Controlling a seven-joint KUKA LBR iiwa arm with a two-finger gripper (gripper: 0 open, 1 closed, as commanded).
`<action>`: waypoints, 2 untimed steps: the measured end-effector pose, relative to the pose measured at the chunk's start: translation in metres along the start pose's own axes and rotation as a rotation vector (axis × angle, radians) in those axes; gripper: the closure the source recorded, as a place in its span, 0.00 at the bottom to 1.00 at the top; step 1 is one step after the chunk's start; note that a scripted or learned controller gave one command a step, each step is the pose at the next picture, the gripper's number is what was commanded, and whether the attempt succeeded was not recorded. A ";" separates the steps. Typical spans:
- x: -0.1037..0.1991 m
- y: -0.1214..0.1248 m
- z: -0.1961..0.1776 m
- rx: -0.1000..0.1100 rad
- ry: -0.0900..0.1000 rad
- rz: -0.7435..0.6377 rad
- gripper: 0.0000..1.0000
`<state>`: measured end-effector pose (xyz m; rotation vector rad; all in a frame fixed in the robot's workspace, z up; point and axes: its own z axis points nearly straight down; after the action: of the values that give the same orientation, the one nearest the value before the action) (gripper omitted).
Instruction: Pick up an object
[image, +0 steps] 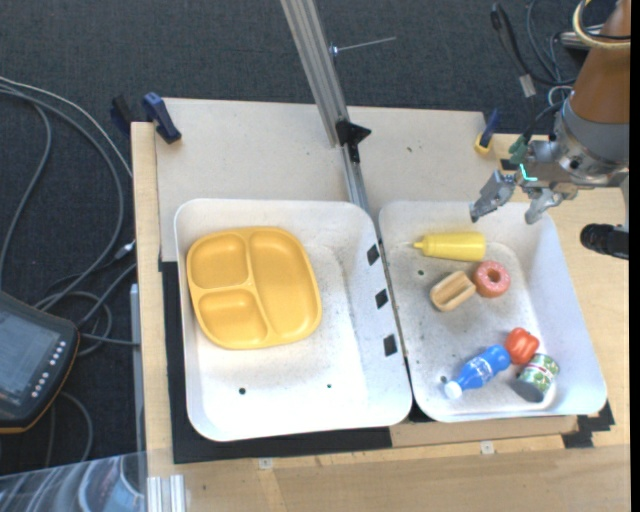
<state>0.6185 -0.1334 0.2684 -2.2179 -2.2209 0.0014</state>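
Observation:
My gripper (513, 203) hangs above the far edge of the right bin (570, 300), open, with nothing between its fingers. Just below it in the bin lies a yellow mustard bottle (452, 245) on its side. Beside that sit a hot dog bun (452, 291) and a pink donut (491, 279). Toward the bin's near corner lie a blue bottle (479, 369), a red-orange toy (522, 346) and a green-labelled can (536, 378).
The left bin (350, 370) holds a yellow divided plate (253, 287). A metal pole (318, 65) rises at a slant from between the bins' far ends. Blue clamps (160, 115) grip the bench's far edge. Cables run over the floor at left.

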 end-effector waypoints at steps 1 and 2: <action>0.007 -0.001 0.062 0.005 0.001 0.000 0.00; 0.004 0.008 0.112 0.005 0.000 0.001 0.00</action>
<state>0.6261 -0.1288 0.1561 -2.2162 -2.2178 0.0062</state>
